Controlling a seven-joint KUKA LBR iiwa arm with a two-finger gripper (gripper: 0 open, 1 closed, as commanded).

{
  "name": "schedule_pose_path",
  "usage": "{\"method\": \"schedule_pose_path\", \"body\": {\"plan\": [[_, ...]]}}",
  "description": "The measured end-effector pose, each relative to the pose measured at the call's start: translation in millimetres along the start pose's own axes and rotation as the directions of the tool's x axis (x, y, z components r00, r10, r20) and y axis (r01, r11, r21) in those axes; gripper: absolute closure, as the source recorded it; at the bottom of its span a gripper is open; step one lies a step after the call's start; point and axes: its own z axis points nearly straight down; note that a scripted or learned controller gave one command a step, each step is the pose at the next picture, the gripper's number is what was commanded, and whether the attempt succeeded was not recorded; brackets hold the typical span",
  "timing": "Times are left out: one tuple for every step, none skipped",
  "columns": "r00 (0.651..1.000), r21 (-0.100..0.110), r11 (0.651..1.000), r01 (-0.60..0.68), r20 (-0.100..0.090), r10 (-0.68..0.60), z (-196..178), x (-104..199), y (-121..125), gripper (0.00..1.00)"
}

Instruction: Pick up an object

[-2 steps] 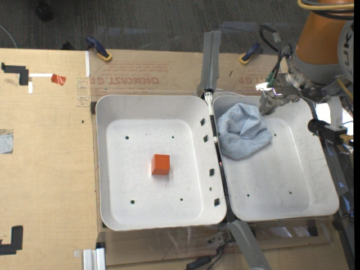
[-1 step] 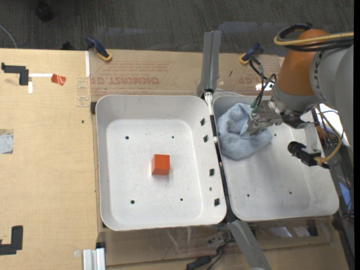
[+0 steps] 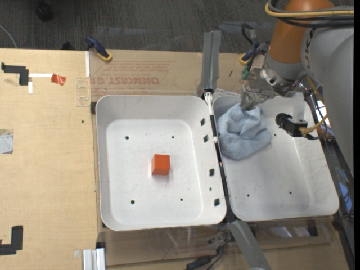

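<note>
A: Quick one. Where is the cloth?

B: The pale blue cloth (image 3: 243, 130) is bunched in the far left corner of the right bin (image 3: 292, 198), up against the divider between the bins.

A: And the gripper?

B: The gripper (image 3: 248, 102) is right over the cloth's top edge, touching or nearly so. The tips are buried in the folds, so I can't tell how the hand is set, or whether it has any fabric.

A: How does it handle?

B: Probably light, soft and floppy. No breakage risk, but it sags and can slide out of a thin pinch. Best hold is the tall crumpled ridge at the top, a thick fold and not a single layer.

A: Anything else?

B: An orange block (image 3: 161, 164) sits alone in the middle of the left bin (image 3: 112, 207). It looks stiff and square-sided, an easier grab across its flat faces.
</note>
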Motion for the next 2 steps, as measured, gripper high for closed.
{"method": "schedule_pose_path", "body": {"plan": [[0.996, 0.003, 0.996, 0.090, 0.000, -0.090, 1, 43, 0, 1.00], [0.998, 0.003, 0.998, -0.070, -0.001, 0.070, 1, -18, -45, 1.00]]}}
